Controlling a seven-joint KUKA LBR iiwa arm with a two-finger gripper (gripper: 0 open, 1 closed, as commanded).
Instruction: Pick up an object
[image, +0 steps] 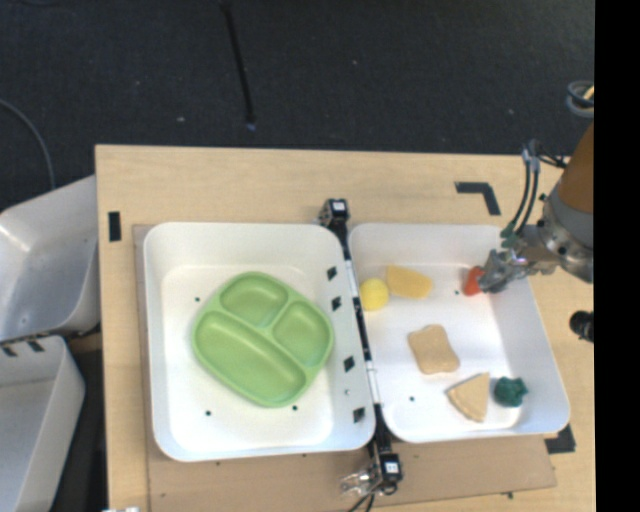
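Five small items lay in the right bin (535, 330): a yellow ball (373, 294) just beside the divider (352, 320) between the bins, a yellow wedge (409, 282) next to it on the side away from the divider, a tan slice (433, 350) nearer the front, a pale triangular piece (471, 396) by the front rim with a green lump (511, 391) touching it, and a small red-orange piece (472, 281) far from the divider, against the tool (492, 277). That red piece looked like the target. Whether the tool was spread or pinched on it could not be told; the tips were too blurred, and the red piece sat at the tip rather than clearly between the fingers. To do this step well, the tool probably needed to straddle the piece squarely, settle low, and close before lifting, since so small a thing near the bin wall slips easily. The arm (572, 215) reached in from the side opposite the divider, its wrist slanted down toward the bin. A green plate (262, 338) sat in the left bin (160, 300) on the bench (250, 185).
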